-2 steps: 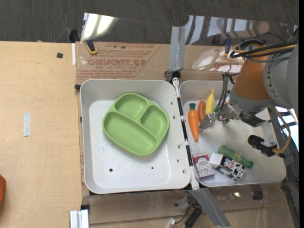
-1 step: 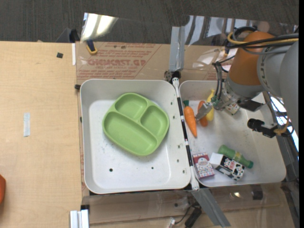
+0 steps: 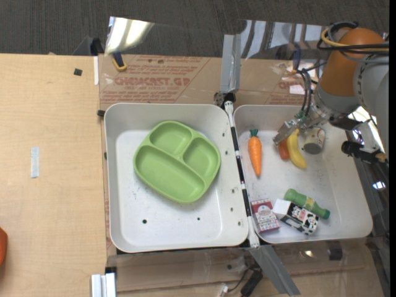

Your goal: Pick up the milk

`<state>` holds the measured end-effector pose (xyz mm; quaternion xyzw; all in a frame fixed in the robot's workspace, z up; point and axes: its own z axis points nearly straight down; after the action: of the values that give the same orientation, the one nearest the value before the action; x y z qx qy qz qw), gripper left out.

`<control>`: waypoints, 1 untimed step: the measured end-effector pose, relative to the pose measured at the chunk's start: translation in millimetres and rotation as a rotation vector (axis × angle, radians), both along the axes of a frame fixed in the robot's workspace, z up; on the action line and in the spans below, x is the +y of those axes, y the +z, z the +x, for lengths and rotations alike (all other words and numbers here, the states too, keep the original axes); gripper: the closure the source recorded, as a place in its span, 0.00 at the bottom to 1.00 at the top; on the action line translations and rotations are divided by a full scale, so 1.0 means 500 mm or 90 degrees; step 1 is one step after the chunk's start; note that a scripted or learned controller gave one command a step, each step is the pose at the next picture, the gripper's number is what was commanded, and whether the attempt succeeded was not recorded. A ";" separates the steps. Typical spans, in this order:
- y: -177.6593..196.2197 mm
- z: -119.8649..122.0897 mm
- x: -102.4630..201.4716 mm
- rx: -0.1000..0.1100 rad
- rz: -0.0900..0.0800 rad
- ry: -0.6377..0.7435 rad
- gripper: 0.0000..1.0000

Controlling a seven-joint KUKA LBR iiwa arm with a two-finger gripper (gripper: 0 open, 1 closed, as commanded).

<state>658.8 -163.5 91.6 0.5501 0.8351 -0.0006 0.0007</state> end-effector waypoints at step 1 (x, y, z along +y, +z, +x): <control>-0.001 -0.104 0.113 0.001 0.001 -0.009 0.00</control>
<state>606.9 -106.9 91.3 0.5557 0.8314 -0.0005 0.0001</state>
